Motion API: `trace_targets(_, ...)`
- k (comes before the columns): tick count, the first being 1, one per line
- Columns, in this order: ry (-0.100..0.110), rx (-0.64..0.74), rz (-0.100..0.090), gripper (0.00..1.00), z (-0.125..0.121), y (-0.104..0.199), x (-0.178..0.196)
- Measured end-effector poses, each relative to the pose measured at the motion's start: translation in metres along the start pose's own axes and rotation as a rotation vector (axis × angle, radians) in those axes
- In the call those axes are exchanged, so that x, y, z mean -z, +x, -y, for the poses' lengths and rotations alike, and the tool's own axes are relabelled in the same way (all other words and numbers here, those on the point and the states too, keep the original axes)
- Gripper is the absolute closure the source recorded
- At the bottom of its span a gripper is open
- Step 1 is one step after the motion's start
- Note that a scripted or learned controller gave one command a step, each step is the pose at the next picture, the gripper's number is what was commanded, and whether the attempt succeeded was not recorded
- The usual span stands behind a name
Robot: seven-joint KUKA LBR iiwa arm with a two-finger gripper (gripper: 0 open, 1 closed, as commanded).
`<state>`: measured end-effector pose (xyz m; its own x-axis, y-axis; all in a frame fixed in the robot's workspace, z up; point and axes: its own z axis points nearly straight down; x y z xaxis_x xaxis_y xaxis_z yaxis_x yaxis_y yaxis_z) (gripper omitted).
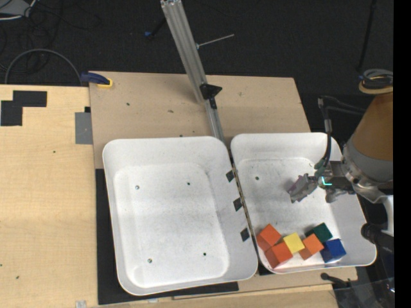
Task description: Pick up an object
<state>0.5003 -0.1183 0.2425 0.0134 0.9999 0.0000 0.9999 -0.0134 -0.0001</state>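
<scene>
Several coloured blocks lie clustered in the near corner of the right bin [282,149]: an orange-red block [270,234], a red block [279,255], a yellow block [294,243], an orange block [313,244], a green block [320,230] and a blue block [332,250]. My gripper [316,190] hangs over the right bin's middle-right, behind the blocks and apart from them. It is open, with nothing between its fingers [299,188]. The arm's orange band [376,127] rises at the right edge.
The left bin [128,153] sits beside the right one, joined by black clips [236,203]. A slanted aluminium post [189,53] stands behind the bins. A wooden bench surface [38,172] extends to the left.
</scene>
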Motion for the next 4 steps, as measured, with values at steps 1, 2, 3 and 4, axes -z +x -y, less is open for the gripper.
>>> trace_targets(1, 0.004, 0.015, 0.0, 0.0, -0.037, 0.007, -0.043)
trace_targets(2, 0.002, 0.011, 0.0, 0.0, -0.036, 0.006, -0.041)
trace_targets(3, 0.002, 0.01, 0.0, 1.0, -0.036, 0.005, -0.031)
trace_targets(4, 0.0, 0.018, -0.002, 1.0, -0.11, 0.046, -0.054)
